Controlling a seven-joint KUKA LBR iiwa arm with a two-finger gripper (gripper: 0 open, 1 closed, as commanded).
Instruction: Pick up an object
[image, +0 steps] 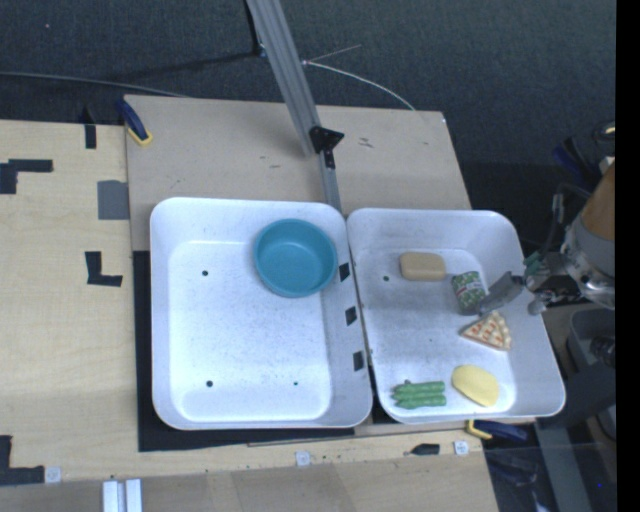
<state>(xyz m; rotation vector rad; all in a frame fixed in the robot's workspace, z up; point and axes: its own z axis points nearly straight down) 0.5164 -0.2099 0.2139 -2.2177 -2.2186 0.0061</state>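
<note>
The right bin (530, 260) holds a tan bun-like piece (422, 266), a small green can (467, 290), a pizza slice (488, 331), a yellow lemon-like piece (475, 385) and a green bean pod (418, 393). A blue bowl (295, 257) sits at the back of the left bin (180, 300). My gripper (508, 291) reaches in over the right bin's right rim. Its tip is just right of the green can and just above the pizza slice. I see nothing held in it.
A slanted metal pole (290, 75) runs from the top down to the gap between the bins. Yellow-and-blue clamps sit at the bench's back left (135, 122) and front right (495, 430). The arm's body (592, 250) stands off the right bin's edge.
</note>
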